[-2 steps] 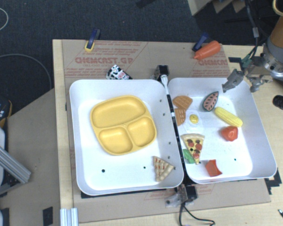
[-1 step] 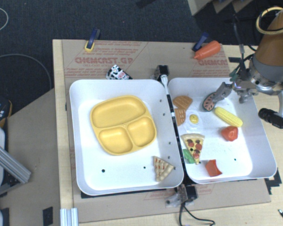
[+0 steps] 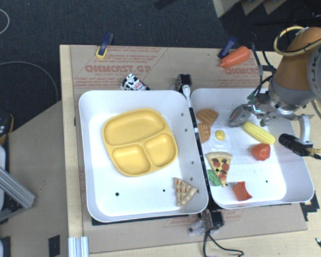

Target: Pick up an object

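The right white bin (image 3: 294, 189) holds several toy foods. A yellow corn cob (image 3: 258, 133) lies near its far right, with a red tomato piece (image 3: 261, 152) just in front of it. Two brown bread pieces (image 3: 206, 116) sit by the left wall, beside a small fried egg (image 3: 219, 135). A pizza slice (image 3: 220, 167) and a red chunk (image 3: 242, 190) lie nearer the front. My gripper (image 3: 241, 115) hangs low over the bin's far part, just left of the corn's upper end. Nothing shows in its grasp.
The left white bin (image 3: 96, 197) holds a yellow divided plate (image 3: 139, 142) and a waffle-patterned pizza wedge (image 3: 184, 190). Clamps sit on the bench's far edge: orange (image 3: 235, 57), blue-yellow (image 3: 103, 46). A black-and-white toy (image 3: 134, 83) lies behind the left bin.
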`<state>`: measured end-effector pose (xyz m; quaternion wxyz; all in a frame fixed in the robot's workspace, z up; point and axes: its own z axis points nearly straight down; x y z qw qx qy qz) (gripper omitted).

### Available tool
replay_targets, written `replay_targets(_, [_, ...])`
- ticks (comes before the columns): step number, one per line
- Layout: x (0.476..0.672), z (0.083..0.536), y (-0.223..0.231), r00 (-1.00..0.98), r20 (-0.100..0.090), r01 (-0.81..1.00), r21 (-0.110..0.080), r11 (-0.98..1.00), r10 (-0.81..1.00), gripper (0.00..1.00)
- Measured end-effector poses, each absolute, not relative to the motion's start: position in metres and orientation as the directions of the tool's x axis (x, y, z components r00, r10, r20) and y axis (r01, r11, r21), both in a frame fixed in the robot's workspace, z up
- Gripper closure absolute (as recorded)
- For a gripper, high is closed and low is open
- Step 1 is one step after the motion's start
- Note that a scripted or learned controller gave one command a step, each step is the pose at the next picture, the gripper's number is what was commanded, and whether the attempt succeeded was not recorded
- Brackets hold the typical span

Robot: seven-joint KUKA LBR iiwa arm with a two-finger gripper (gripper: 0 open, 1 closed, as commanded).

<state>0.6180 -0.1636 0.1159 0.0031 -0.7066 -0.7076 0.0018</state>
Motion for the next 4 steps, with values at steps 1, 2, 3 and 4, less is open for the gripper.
replay_targets(1, [0.618,0.083,-0.163,-0.001,0.001,1.000,-0.005,0.001,1.000,0.00])
replay_targets(2, [0.619,0.096,-0.163,0.000,0.000,1.000,0.001,0.000,1.000,1.00])
replay_targets(3, [0.621,0.157,-0.155,-0.002,-0.002,1.000,0.008,0.002,1.000,1.00])
replay_targets(4, [0.623,0.222,-0.152,-0.001,-0.003,1.000,0.009,0.001,1.000,1.00])
